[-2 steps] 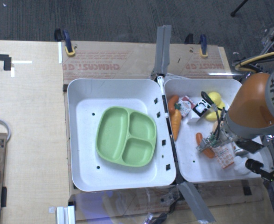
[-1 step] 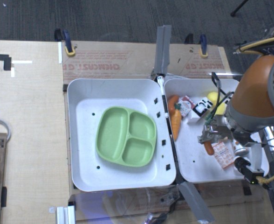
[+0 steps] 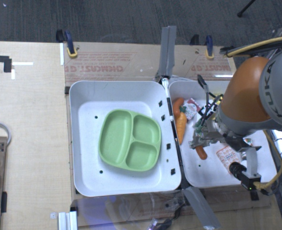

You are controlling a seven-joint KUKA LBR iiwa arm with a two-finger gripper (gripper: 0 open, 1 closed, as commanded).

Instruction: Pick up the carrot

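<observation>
We see the carrot (image 3: pixel 181 127) unlifted along the right bin's (image 3: pixel 213 178) left edge, and cannot tell how the gripper (image 3: pixel 202 139) beside it is set.

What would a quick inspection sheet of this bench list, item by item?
Surface: two white bins side by side, left bin, right bin, on a wooden bench.
Job's things: carrot lies in the right bin by its left wall, not held.
Clutter: green divided plate in the left bin; a sausage-like piece and packets in the right bin.
Grippers: tool hangs over the right bin, beside the carrot.
Cables: yellow hose at the arm; black wires on the wrist.
Surroundings: clamps, cardboard, dark floor.
</observation>
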